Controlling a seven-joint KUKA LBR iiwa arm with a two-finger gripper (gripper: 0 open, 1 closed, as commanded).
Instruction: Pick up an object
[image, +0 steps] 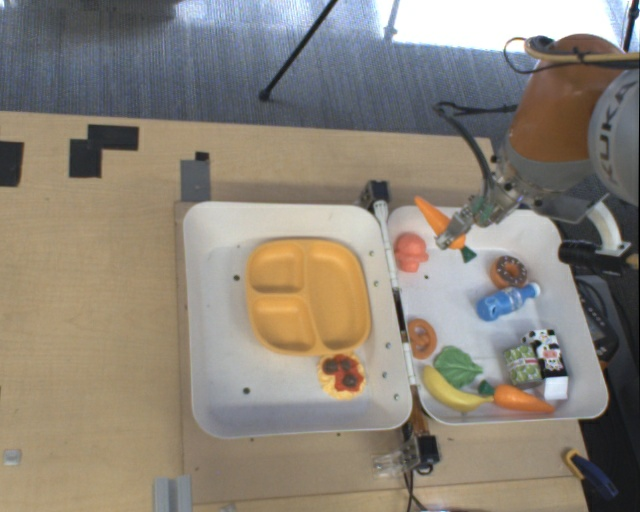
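Arm (575, 95): grey with orange band, enters from 3 o'clock, wrist over the right bin's 12 o'clock corner.
Gripper (453, 232): tip sits at the top carrot, at roughly 11 o'clock of the right bin; fingers point down-left.
Gripper state: can't tell if apart or together, tip too small and overlaps the carrot.
Top carrot (432, 213): orange, green end toward 4 o'clock, lies at the right bin's 11 o'clock edge, touching or under the gripper tip; can't tell if lifted.
Right bin (575, 300): white, shallow, holds the toys.
Pink piece (410, 250): at 10 o'clock of the right bin, near the divider.
Donut (510, 270): brown ring, 2 o'clock area.
Blue bottle (506, 301): lying down, just below the donut.
Round orange piece (422, 338): 8 o'clock side.
Green leaf (458, 365): overlaps the banana (448, 390) at 6–7 o'clock.
Second carrot (520, 398): at 5 o'clock, beside the banana.
Milk carton (546, 362): cow print, 4 o'clock, next to a green can (520, 364).
Left bin (215, 330): white, holds a yellow divided tray (305, 295) at centre.
Small pizza (342, 374): at the tray's 5 o'clock, touching its rim.
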